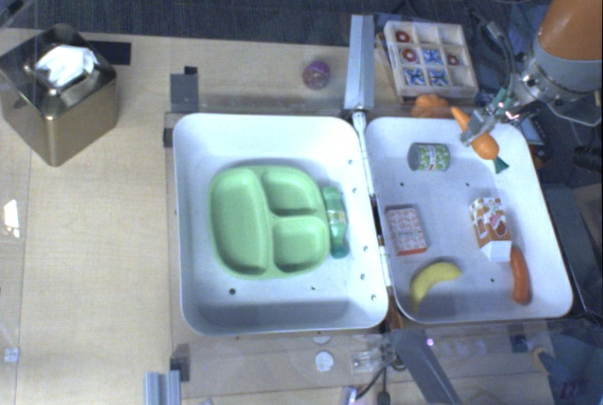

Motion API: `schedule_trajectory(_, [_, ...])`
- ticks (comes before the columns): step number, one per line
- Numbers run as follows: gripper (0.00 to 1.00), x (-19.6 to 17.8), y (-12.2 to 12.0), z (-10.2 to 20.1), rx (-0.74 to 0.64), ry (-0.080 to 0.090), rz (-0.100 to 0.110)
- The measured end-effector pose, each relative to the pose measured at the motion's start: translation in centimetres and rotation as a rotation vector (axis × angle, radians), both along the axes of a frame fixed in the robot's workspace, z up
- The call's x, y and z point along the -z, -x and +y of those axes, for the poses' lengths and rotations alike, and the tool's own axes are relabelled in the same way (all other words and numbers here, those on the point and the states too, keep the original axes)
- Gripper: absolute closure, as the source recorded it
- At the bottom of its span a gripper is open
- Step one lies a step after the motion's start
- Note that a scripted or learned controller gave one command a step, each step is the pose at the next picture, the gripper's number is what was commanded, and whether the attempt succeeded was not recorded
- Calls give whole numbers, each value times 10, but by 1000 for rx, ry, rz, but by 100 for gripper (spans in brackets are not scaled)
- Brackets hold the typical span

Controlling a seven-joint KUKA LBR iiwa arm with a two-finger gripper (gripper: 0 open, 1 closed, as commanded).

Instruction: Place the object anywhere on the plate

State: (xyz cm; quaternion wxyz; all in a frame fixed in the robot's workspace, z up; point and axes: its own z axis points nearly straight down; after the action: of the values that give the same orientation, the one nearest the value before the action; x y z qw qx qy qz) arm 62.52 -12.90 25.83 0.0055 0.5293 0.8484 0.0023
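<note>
Left bin (188, 299) holds green plate (268, 219), a green bottle (334, 222) lying against its 3 o'clock edge. Right bin (556, 290) carries the rest: arm (575, 12) in from 2 o'clock, gripper (485, 125) at the bin's 1 o'clock rim, a small carrot (484, 146) touching its tip, grip unclear, jaws can't tell. Carton (490, 224) at 3, banana (433, 279) at 6, snack pack (406, 230) mid-left, can (430, 156) at 12, orange piece (519, 274) at 4.
</note>
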Motion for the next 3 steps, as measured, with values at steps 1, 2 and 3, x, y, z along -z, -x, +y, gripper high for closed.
schedule_trajectory(1, [100,38,23,81,-104,-2,6])
schedule_trajectory(2, [100,67,59,159,-350,0,6])
schedule_trajectory(3, [100,85,50,246,-557,1,6])
